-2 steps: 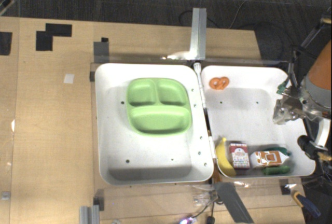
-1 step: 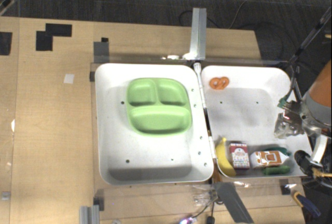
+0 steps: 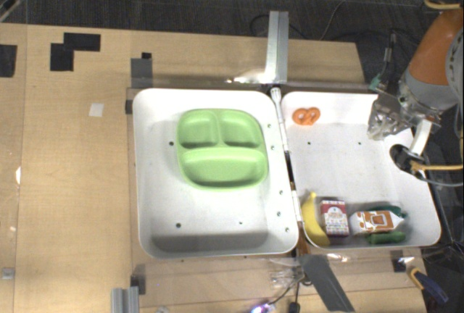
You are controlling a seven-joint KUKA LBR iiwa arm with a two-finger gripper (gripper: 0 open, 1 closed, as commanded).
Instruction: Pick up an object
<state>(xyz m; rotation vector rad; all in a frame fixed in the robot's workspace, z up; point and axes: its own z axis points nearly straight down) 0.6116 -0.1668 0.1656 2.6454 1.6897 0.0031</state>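
The right bin point(image 3: 348, 159) holds an orange pretzel-shaped toy point(image 3: 306, 116) near its far left corner. Along its front edge lie a yellow banana point(image 3: 312, 222), a small red and white carton point(image 3: 333, 217), an orange and white carton point(image 3: 375, 219) and a green piece point(image 3: 386, 237). My gripper point(image 3: 382, 124) hangs over the bin's far right edge, well apart from all of these things. Nothing shows beneath it or in it.
A green divided plate point(image 3: 221, 147) lies in the left bin point(image 3: 156, 181). A metal post point(image 3: 278, 43) stands behind the divide between the bins. Cables point(image 3: 420, 167) trail beside the right bin's right wall.
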